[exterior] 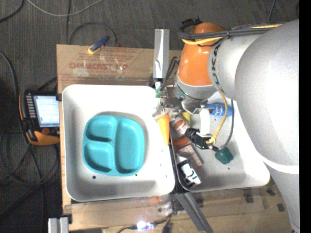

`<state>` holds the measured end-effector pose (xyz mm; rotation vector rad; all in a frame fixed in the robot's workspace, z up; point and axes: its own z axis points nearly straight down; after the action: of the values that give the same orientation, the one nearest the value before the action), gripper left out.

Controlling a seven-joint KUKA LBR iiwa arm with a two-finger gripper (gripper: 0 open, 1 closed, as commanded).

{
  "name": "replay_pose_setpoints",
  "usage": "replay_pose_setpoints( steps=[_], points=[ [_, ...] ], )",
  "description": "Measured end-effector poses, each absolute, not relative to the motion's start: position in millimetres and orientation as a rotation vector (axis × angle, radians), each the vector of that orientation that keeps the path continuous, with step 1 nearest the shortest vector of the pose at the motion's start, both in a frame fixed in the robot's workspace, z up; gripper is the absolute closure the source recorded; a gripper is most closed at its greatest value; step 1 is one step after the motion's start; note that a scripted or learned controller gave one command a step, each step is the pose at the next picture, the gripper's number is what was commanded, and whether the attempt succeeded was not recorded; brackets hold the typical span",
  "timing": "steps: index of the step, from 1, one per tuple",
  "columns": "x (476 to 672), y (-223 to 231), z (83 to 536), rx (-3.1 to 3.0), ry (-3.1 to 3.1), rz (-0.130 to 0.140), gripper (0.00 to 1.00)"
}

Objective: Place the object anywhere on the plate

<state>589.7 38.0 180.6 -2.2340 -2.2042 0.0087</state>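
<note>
- Dark grey carpet floor (pixel 97 8) lies around the surface, with thin cables (pixel 48 6) looping at 11 o'clock.
- A brown cardboard sheet (pixel 104 64) lies at 12 o'clock.
- An orange-cased handheld screen (pixel 41 115) sits at 9 o'clock.

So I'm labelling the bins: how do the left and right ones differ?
The left bin holds one turquoise divided plate; the right bin holds a clutter of small items. The left bin lies in open view; the right bin sits largely under the arm. Both are shallow and white.
</note>
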Motion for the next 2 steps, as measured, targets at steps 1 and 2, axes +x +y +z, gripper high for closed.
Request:
replay_pose_setpoints(
  steps=[1,2],
  points=[
    [589.8,38.0,180.7,-2.234,-2.204,0.009,0.00],
    [567.6,67.4,180.9,-2.438,-1.977,0.010,0.00]
  ],
)
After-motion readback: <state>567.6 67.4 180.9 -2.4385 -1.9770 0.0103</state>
